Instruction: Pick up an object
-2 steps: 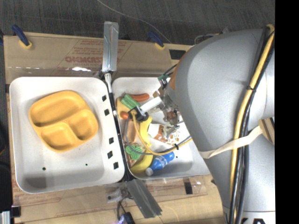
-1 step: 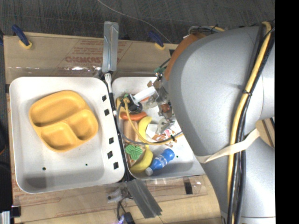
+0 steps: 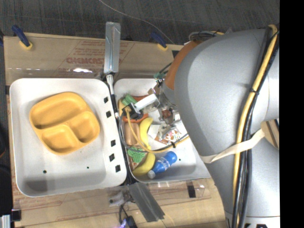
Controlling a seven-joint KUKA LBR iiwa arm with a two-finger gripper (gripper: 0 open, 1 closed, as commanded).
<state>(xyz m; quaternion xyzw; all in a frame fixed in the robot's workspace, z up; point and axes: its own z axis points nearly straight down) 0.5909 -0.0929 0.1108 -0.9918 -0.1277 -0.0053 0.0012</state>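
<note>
The right bin (image 3: 192,161) holds a heap of objects: a yellow banana (image 3: 145,144) curving down its left side, a blue plastic bottle (image 3: 164,163) lying near the front, a green item (image 3: 128,101) at the back left and a printed packet (image 3: 169,135) in the middle. My gripper (image 3: 164,112) hangs low over the middle of this bin, just above the packet and right of the banana's upper end. A white part (image 3: 145,102) juts out to its left. The big grey arm hides the bin's right half.
The left bin (image 3: 28,179) holds a yellow divided tray (image 3: 64,121). A metal divider post (image 3: 111,46) stands at the back between the bins. Blue clamps (image 3: 21,36) grip the cardboard behind. The arm's grey body (image 3: 228,99) covers the right side.
</note>
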